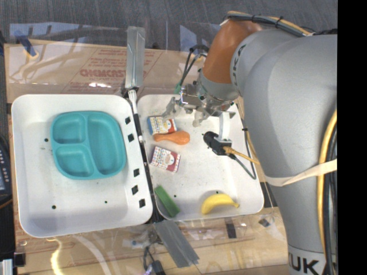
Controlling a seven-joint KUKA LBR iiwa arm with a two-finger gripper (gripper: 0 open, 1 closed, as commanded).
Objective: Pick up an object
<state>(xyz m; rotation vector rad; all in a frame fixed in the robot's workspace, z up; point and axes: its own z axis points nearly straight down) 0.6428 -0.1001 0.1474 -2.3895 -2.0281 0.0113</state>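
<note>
Tool [184,113] hangs open and empty above the orange carrot [172,137]; light, smooth, tapered, best gripped across its thick 3 o'clock end.

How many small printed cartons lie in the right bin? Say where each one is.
2. One small carton lies near the bin's upper left corner, touching the orange toy. The other carton lies just below it, by the left wall. The arm may hide more.
</note>
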